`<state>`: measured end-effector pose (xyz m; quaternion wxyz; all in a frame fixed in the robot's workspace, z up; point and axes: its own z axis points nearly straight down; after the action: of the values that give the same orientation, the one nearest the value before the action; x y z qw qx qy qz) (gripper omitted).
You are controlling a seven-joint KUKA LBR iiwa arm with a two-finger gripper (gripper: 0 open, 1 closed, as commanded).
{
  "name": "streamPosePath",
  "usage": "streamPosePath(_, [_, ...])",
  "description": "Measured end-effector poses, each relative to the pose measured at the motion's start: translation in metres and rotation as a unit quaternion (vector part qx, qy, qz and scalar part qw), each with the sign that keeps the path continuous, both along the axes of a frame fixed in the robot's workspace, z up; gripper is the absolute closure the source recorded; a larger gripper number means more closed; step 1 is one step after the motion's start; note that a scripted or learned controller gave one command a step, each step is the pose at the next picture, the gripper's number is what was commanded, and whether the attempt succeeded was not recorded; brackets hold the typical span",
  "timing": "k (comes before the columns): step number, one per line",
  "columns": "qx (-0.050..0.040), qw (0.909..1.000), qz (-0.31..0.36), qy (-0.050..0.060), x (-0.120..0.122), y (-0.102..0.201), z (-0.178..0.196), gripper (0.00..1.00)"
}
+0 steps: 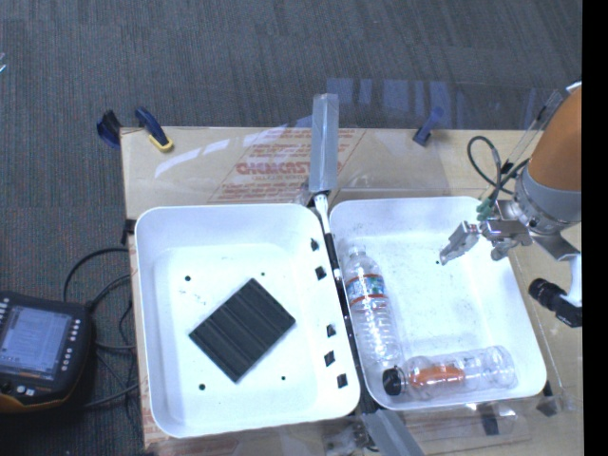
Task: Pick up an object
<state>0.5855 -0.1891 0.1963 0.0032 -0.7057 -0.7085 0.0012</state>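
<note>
My gripper (475,251) hangs over the right part of the right bin (429,207), open, with nothing between its fingers. One clear water bottle (370,304) with a red and white label lies along that bin's left wall. A second clear bottle (454,371), with a black cap and an orange patch inside, lies along the front wall. Both bottles are well apart from the gripper, down and to its left. A black ridged square pad (243,329) lies flat in the middle of the left bin (152,245).
A grey bar (324,150) stands at the back between the bins. Blue clamps (150,128) grip the bench's back edge. Black clips (330,331) line the divider between the bins. A teach pendant (38,345) sits on the floor at the left.
</note>
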Motion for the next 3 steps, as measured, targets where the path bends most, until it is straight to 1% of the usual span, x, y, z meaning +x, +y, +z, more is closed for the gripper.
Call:
streamPosePath(1, [-0.0004, 0.9997, 0.024, -0.001, 0.026, 0.057, 0.022, 0.0])
streamPosePath(2, [-0.0013, 0.9834, -0.182, 0.003, -0.009, 0.09, -0.041, 0.0])
streamPosePath(3, [-0.0006, 0.9836, -0.18, 0.006, -0.008, 0.09, -0.035, 1.0])
